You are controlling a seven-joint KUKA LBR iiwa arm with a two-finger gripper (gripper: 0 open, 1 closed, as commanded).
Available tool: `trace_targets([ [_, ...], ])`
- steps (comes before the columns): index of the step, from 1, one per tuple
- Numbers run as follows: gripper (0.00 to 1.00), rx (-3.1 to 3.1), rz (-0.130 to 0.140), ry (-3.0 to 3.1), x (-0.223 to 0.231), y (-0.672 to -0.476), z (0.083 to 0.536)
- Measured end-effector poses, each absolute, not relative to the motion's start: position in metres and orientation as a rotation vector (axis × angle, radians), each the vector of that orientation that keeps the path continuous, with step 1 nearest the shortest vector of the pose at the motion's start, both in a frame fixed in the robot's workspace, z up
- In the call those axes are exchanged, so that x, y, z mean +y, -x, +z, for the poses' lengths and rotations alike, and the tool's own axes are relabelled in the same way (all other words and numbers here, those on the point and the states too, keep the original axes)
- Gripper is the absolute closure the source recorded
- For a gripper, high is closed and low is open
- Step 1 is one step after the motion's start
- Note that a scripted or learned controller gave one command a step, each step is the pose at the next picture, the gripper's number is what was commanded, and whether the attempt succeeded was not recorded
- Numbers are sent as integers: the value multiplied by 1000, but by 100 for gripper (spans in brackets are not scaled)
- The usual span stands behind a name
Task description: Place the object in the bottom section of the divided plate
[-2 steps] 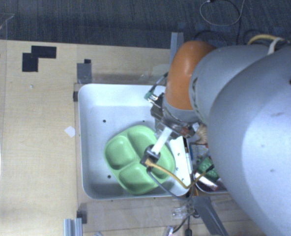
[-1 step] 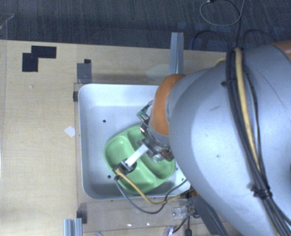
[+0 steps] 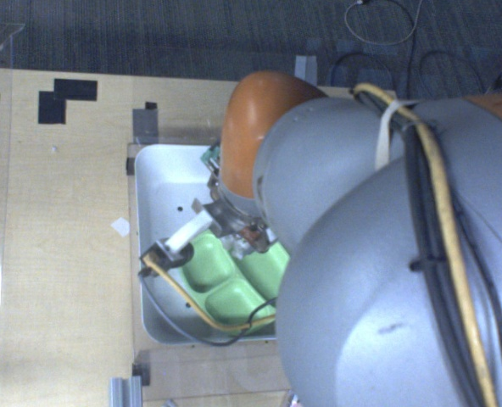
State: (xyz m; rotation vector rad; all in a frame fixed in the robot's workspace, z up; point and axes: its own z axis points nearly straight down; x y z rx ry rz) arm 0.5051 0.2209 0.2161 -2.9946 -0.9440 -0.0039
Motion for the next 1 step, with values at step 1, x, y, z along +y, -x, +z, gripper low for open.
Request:
trace_targets([
  [1, 0, -942, -3, 2995, 221, -505, 216],
])
